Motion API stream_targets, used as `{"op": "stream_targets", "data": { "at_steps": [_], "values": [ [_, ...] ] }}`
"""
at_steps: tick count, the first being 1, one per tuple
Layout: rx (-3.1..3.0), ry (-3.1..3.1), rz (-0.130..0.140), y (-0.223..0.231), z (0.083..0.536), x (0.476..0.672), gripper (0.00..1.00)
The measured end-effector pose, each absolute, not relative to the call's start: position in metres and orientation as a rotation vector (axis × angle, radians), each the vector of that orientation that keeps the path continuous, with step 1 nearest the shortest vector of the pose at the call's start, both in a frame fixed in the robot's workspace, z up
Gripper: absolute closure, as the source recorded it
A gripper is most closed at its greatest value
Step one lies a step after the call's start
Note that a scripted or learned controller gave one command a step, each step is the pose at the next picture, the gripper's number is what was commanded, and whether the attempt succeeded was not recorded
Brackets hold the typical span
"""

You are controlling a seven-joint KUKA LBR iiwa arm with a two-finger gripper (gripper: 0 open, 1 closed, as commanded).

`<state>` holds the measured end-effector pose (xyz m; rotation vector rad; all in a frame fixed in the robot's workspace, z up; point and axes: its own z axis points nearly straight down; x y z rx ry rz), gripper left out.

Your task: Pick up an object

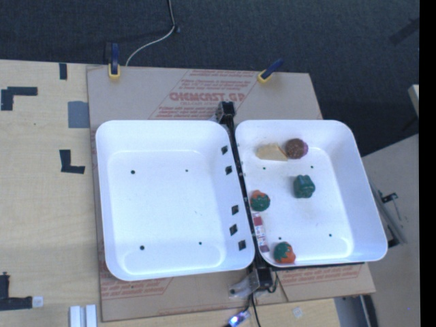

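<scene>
Green block (304, 186), mid right bin (354, 148), untouched

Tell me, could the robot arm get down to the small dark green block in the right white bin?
Probably yes. The small dark green block lies apart from the other pieces on the right white bin's open floor, with nothing over it, so the way from above looks free.

Two shallow white bins sit side by side on a brown board (204, 97) on the table (41, 203). The left bin (163, 199) shows its bare floor. In the right bin (340, 210) lie a pale wedge (271, 152) touching a dark red ball (296, 148), a dark green block (303, 186), a red-and-green toy (259, 200) near the divider, and a green-and-orange toy (283, 252) at the near wall.
</scene>
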<state>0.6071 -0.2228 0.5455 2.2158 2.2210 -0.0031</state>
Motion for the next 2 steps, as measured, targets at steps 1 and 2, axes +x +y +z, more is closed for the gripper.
{"op": "stream_targets", "data": {
  "at_steps": [1, 2],
  "values": [
    [2.217, 2.237, -0.005, -0.152, 0.468, 0.666, 1.0],
    [2.208, 2.236, 0.005, -0.043, 0.482, 0.652, 1.0]
  ]
}}
